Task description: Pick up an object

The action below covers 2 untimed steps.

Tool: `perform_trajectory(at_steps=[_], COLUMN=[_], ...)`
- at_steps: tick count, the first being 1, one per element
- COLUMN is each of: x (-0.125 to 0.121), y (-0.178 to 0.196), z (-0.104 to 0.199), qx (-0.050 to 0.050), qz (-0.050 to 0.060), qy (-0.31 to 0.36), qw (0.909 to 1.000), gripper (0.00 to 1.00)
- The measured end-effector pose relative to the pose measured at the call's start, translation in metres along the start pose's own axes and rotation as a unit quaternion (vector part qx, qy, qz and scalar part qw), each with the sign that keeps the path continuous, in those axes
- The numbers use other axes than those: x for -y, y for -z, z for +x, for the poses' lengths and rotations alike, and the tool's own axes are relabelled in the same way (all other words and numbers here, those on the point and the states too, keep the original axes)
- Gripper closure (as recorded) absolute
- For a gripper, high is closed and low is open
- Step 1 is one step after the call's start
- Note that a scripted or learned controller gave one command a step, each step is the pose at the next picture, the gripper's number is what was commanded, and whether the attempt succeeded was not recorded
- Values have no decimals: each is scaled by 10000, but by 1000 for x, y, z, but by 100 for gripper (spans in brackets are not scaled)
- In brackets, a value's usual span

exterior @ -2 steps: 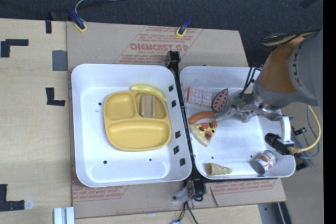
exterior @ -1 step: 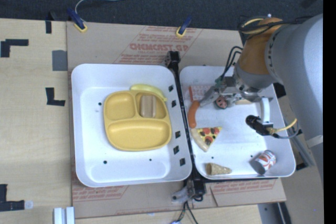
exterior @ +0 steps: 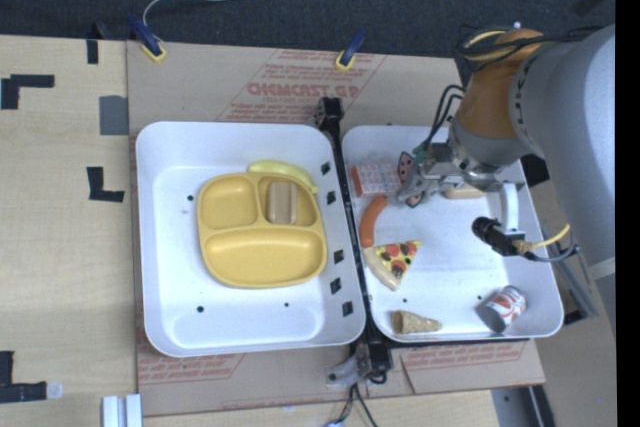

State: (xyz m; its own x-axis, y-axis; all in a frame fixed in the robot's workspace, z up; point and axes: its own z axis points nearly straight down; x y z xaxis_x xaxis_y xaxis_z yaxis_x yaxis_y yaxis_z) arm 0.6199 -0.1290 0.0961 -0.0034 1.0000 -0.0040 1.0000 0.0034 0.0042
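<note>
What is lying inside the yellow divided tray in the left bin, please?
The yellow tray holds one brownish, bread-like item in its upper right compartment. The other two compartments show bare yellow. Whatever lies beneath the tray on the left bin floor is covered.
</note>
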Motion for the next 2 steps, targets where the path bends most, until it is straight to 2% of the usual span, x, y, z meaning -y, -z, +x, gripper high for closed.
perform_trajectory(at_steps=[1,2], x=[15,67], y=[142,158], z=[63,117], qx=[-18,-23], qz=[10,25], qy=[-5,-7], qw=[10000,10000], gripper=[100,100])
